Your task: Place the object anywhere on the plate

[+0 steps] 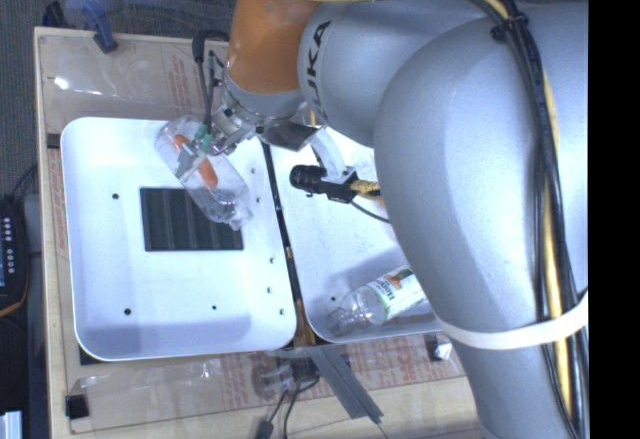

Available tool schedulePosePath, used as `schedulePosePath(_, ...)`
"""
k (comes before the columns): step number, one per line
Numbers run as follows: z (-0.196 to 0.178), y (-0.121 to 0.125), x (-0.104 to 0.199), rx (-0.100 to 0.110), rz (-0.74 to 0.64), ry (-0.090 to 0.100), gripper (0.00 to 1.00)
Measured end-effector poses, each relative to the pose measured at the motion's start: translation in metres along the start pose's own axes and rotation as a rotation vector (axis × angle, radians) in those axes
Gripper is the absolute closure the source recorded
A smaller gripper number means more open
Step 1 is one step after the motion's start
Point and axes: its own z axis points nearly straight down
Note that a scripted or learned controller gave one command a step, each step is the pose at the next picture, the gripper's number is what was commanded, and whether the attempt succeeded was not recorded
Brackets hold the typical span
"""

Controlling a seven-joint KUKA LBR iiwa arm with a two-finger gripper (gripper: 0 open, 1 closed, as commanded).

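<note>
1. Camera view: the arm (440,127) reaches in from the right, its orange band (270,27) above the far edge of the left bin (110,307).
2. The gripper (215,137) is clamped on a clear plastic bottle (205,177), which hangs tilted over the far right part of the left bin.
3. The dark ridged plate (185,222) lies flat in the left bin; the bottle's lower end overlaps its far right corner.
4. A second bottle (380,299) lies on its side in the right bin (320,237), near edge.
</note>
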Motion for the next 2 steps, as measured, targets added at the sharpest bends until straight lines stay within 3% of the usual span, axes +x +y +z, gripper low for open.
schedulePosePath(1,-0.0683,0.0179,-0.0025,-0.004,0.018,-0.001,1.0)
schedulePosePath(2,-0.0762,0.0184,-0.0014,0.0,0.012,0.001,1.0)
